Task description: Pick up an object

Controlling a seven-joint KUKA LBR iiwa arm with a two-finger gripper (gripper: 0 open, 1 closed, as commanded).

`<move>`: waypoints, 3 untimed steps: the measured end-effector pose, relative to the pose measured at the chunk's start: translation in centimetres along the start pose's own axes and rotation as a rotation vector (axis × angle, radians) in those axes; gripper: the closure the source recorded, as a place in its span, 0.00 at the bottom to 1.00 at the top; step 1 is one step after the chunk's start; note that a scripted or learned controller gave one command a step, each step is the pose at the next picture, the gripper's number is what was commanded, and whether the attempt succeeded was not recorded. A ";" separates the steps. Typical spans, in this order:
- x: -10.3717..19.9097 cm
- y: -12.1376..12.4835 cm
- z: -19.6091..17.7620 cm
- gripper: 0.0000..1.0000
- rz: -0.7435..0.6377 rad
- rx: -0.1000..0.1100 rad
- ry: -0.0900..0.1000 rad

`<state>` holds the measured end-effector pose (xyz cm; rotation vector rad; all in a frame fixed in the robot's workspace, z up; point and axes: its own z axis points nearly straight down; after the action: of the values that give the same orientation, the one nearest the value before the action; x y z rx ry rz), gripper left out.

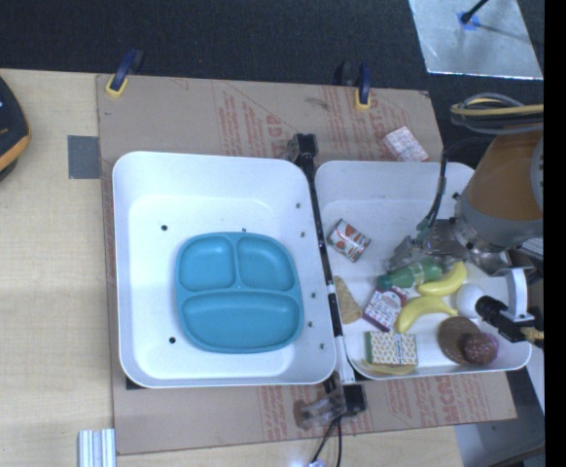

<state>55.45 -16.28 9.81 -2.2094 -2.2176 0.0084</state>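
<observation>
Down at the right of the frame, the arm [502,188] leans in over the right bin [361,178], its end effector [417,253] low among the clutter — whether it is wide or narrow, I cannot tell from this angle. Just below it lies a green object [400,278], small and rounded, touching a yellow banana [445,280] that curves to the right. A second banana [421,312] sits just beneath, pale yellow and bent. To the left, a small red-and-white can [348,240] lies tilted on its side, apart from the pile. A dark red packet [383,308] rests near the bin's middle, and a pale checkered box [392,349] sits at the lower edge. A brown round item [468,341] fills the lower right corner. Over in the left bin [137,261] — a blue divided tray [237,292], flat and centred. Both bins rest on cardboard over the desk [30,290].
</observation>
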 end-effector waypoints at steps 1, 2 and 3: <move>-0.3 0.4 -1.1 1.00 -0.003 -0.006 -0.005; -0.9 -4.2 -8.8 1.00 0.002 -0.013 -0.005; -0.8 -4.1 -8.4 0.00 0.000 -0.009 -0.004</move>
<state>51.40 -17.15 18.22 -2.2161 -2.2239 0.0027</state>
